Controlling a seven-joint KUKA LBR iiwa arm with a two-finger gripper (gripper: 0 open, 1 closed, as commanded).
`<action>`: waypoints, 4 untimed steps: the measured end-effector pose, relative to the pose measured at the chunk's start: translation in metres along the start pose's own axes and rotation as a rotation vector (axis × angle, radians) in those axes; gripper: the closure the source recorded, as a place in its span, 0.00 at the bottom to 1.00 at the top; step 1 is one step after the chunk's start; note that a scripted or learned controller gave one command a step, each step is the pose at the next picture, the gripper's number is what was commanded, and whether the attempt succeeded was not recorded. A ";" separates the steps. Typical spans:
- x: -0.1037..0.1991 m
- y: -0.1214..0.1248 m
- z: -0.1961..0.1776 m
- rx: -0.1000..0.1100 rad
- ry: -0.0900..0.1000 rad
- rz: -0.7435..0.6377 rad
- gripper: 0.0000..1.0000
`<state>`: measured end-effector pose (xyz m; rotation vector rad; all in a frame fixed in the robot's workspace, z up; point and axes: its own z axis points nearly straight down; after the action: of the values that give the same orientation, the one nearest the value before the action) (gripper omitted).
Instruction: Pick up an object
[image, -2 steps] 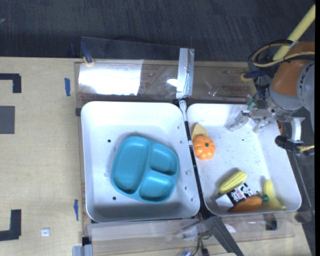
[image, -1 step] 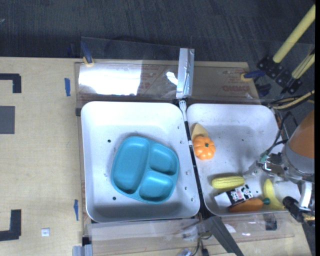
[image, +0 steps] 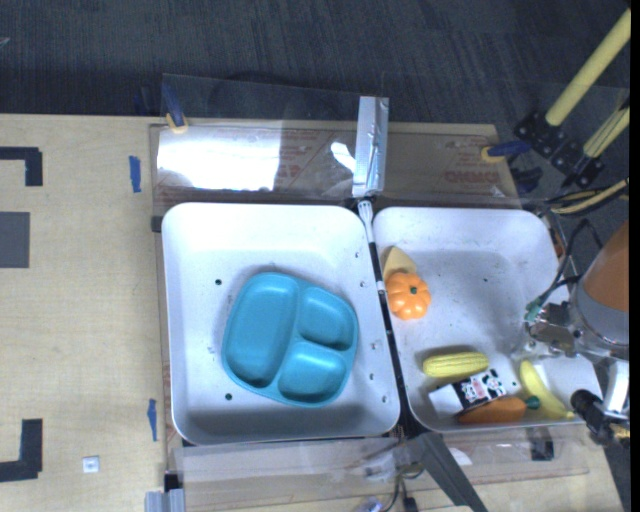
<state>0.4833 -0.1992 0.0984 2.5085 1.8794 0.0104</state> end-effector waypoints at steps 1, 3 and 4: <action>0.039 -0.012 -0.123 0.004 0.000 -0.163 1.00; 0.082 -0.025 -0.179 0.007 -0.001 -0.120 1.00; 0.127 -0.038 -0.191 0.006 -0.001 -0.201 1.00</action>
<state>0.4806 -0.0660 0.2895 2.3094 2.1245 0.0032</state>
